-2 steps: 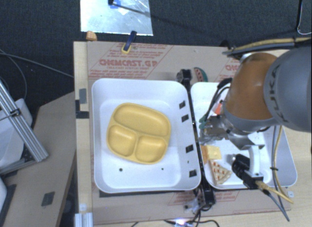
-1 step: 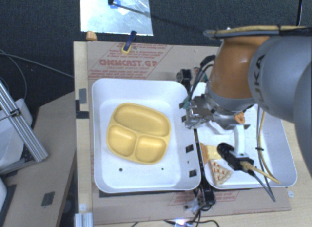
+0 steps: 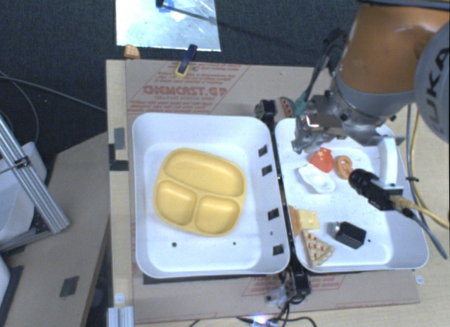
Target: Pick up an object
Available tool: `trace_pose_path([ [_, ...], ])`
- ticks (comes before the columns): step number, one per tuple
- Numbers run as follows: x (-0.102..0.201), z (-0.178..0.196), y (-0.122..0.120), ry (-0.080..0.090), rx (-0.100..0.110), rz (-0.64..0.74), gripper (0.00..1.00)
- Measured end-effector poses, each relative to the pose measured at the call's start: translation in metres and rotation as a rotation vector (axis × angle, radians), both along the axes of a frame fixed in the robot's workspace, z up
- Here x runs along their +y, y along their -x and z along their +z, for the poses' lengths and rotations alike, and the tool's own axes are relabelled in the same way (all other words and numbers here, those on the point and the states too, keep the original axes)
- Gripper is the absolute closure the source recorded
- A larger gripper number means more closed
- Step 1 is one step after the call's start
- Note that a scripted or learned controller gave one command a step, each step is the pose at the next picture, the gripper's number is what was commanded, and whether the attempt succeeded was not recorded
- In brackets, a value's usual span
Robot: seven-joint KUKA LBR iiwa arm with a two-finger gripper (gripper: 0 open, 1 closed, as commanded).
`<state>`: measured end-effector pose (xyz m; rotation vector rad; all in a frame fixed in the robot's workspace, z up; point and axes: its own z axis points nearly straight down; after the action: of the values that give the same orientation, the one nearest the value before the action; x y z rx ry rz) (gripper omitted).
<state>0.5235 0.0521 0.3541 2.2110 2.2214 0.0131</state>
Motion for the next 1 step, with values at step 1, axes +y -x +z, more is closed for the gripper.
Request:
trace_pose_path([
  [1,-0.1481,-0.0664,-0.0420,0.004,0.008,-0.011,1.00],
])
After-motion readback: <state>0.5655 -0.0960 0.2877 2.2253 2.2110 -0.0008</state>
